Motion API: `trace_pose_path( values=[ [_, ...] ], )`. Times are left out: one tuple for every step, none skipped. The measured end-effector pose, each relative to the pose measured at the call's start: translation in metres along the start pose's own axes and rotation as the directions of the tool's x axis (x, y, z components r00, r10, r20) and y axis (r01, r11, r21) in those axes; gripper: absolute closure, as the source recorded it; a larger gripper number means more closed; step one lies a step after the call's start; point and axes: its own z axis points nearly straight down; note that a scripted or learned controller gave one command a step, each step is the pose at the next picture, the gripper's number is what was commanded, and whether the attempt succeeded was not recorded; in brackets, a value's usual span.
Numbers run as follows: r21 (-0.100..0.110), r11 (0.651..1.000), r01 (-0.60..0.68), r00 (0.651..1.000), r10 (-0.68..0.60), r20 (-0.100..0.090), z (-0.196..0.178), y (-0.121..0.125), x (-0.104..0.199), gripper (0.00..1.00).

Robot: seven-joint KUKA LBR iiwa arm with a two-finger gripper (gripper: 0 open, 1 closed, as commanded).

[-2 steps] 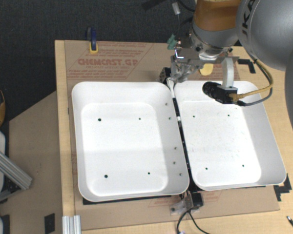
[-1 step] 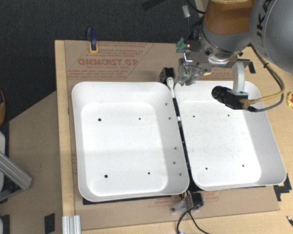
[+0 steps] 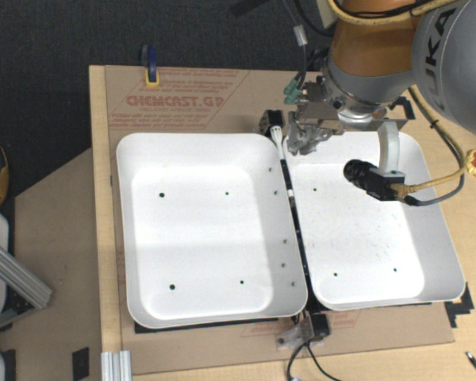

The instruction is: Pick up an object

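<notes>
Overhead, the arm (image 3: 397,38) hangs its claw (image 3: 308,137) at the right bin's (image 3: 381,276) back-left corner.

You have two white bins (image 3: 202,228) on the counter (image 3: 182,101), one arm (image 3: 397,30) above them, and one blue-and-yellow clamp (image 3: 151,64) at the counter's far edge.
</notes>
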Motion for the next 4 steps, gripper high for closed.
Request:
trace_pose_path(
  values=[
    [0.004,1.0,0.007,1.0,-0.007,-0.001,0.048,-0.006,0.079,1.0],
    [-0.011,1.0,-0.004,1.0,0.004,0.001,-0.006,0.025,0.053,1.0],
    [-0.003,1.0,0.004,1.0,-0.004,0.0,0.072,0.064,0.114,1.0],
    [-0.01,1.0,-0.002,1.0,0.002,-0.001,0.014,0.051,0.103,1.0]
  ],
)
